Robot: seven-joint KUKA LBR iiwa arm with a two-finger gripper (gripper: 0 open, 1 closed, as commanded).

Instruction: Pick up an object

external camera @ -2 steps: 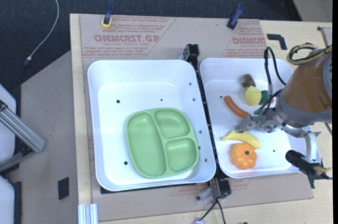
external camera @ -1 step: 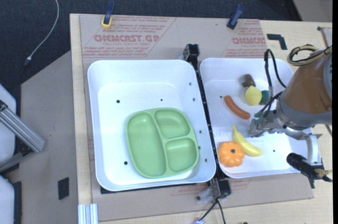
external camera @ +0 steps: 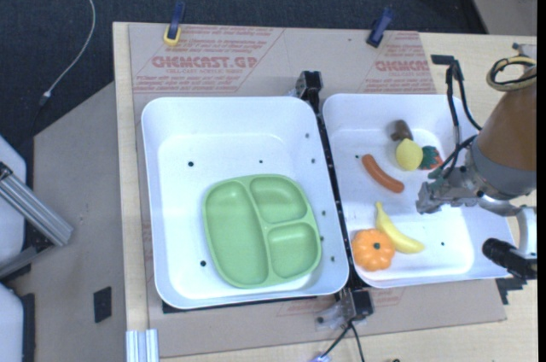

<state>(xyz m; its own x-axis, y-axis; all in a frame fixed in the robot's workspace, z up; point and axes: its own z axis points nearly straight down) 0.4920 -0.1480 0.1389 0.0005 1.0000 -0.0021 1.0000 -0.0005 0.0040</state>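
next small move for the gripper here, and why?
Probably a short move toward the banana, then a descent. The gripper sits in the right bin over bare floor with nothing seen between its fingers; the banana lies just below-left of it in the view, nearer than the sausage. The pumpkin touches the banana, so aim at its free end.

Two white bins (external camera: 171, 130) (external camera: 358, 117) sat side by side. There was one green divided plate (external camera: 260, 230), one sausage (external camera: 382, 173), one banana (external camera: 395, 232), one small orange pumpkin (external camera: 374, 250), and one lemon (external camera: 409, 154).
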